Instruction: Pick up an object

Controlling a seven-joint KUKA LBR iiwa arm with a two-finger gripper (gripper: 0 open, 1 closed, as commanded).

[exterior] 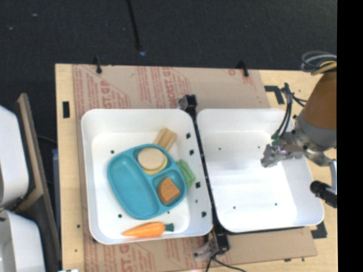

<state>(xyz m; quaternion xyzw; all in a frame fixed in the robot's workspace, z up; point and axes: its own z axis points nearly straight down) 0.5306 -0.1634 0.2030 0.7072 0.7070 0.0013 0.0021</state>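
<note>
- Objects to pick all lie in the left bin [91,152], well apart from my gripper [271,156], across the divider where the two bins meet.
- Blue divided plate [133,188] is the largest of them, lying near that bin's middle, far to the left of my gripper.
- Round tan biscuit [152,158] sits in the plate's upper compartment, and a brown square toast-like piece [169,190] sits in its lower right compartment, the one nearest my side.
- Tan wooden block [166,137] lies just above the plate, touching or nearly touching its rim.
- Green piece [188,173] pokes out from beside the plate's right edge, the item closest to me; what it is I cannot tell.
- Orange carrot [145,229] with a green tip lies flat along the bin's near wall, below the plate and apart from it.
- My gripper hangs low over the right bin [249,208], toward that bin's right side, with nothing visibly between its tips; how far it is open I cannot tell from this angle.
- My arm [320,109] reaches in from behind the gripper, its orange band above the grey wrist.
- Both bins rest on a cardboard-covered bench [130,86].
</note>
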